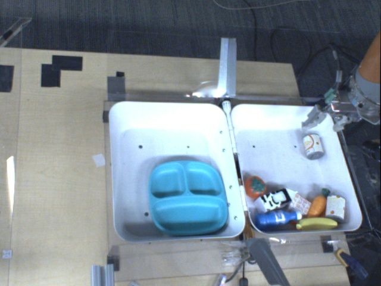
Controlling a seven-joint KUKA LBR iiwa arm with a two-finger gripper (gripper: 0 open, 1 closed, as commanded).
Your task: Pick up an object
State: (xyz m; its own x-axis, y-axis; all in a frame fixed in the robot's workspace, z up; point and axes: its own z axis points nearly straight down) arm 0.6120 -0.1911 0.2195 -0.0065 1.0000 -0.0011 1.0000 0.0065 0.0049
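Currently I judged the task to be at its approach step, with nothing lifted yet. The tool (pixel 324 113) hung over the upper right corner of the right bin (pixel 271 137), its two fingers spread apart with nothing between them. A small can (pixel 312 146) lay on the bin floor just below it, apart from the other items. A blue bottle (pixel 277 219), a banana (pixel 317 223) and a carrot (pixel 317 205) crowded the bin's lower edge. The left bin (pixel 125 159) held a blue tray (pixel 188 196). My next move called for centring over the can, descending, then closing.
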